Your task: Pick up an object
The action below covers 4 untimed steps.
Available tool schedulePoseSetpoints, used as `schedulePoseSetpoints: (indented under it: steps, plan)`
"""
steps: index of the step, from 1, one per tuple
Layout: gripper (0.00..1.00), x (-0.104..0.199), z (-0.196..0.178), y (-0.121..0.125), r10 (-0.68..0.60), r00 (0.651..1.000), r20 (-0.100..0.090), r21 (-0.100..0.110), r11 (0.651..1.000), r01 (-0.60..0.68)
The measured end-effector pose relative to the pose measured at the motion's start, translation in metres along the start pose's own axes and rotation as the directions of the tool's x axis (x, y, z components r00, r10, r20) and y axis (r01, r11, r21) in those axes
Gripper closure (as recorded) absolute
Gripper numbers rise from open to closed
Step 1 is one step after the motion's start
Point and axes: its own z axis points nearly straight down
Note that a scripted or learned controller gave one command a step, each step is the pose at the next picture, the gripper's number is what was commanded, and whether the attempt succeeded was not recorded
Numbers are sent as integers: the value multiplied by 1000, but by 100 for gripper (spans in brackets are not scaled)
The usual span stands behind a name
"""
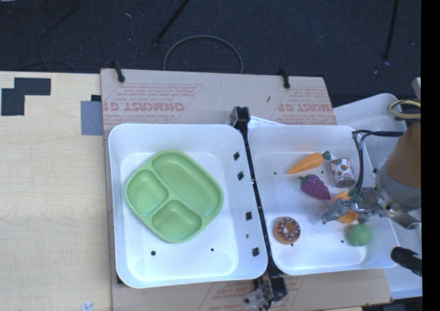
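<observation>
Fixed overhead view of the desk (55,186), which is carrying two shallow white bins side by side. I am watching the arm (405,165) reaching in from the right, with the claw (338,213) hanging low over the right bin (275,148). The metal tips are pointing left, but the gap between them is too small and blurred for me to read, so I cannot tell whether the claw is open or closed.

Just under and beside the claw, a small orange piece (348,217) is lying in the right half of the right bin; I am treating it as the likeliest target. It is partly covered by the claw, so I cannot say whether it is touching the tips or merely lying beneath them. I am judging it to be a light, hard plastic toy with a smooth skin, likely to slip out of a shallow pinch, so I would be closing across its widest part.

Neighbours are crowding the grasp: a green ball (359,235) just beside it towards the near rim, round and liable to roll; a purple grape bunch (314,186) near on the left; a small can (342,171) behind; a toy carrot (306,162) further back; a doughnut (287,230) well apart to the left.

The left bin (137,261) is holding a green divided plate (173,195).
</observation>
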Motion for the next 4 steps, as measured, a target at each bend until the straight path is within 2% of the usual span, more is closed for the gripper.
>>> schedulePoseSetpoints:
  steps: [1, 2, 4]
  plan:
    - [0, 1, 38, 1, 1, 1000, 3, -7, 1000, -1]
    - [100, -1, 26, 1, 4, 1000, 3, -7, 1000, -4]
    - [100, -9, -90, 7, -1, 1000, 5, -11, 1000, 1]
